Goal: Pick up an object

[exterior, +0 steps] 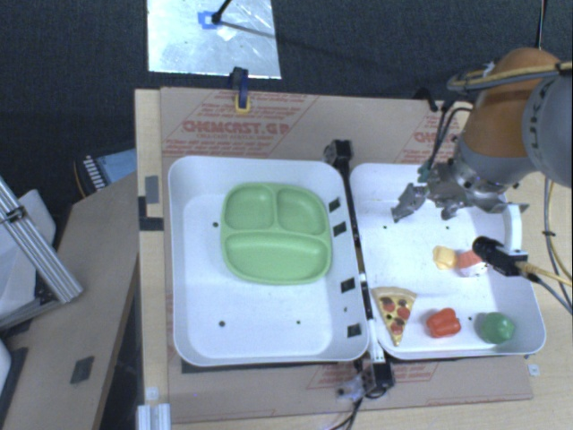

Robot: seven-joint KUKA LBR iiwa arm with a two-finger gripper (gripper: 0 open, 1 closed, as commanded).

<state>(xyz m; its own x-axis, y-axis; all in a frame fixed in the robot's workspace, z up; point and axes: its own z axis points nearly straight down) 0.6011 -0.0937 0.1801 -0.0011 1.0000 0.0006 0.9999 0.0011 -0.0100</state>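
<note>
Dark carpet is surrounding a brown worktop that is carrying two shallow white bins side by side. Lying in the left bin is a green divided plate, sitting toward that bin's far right part. In the right bin, four small toys are gathering toward the near edge: a pizza slice is lying at the near left corner, a red pepper is sitting just beside it, and a green round piece is resting at the near right corner. A yellow and red piece is lying a little farther back, near the right wall. The grey arm with its orange band is reaching in over the far right part of that bin. Its end effector is hanging over bare bin floor near the far left part, well apart from every toy, carrying nothing; whether it is spread or closed cannot be told.
</note>
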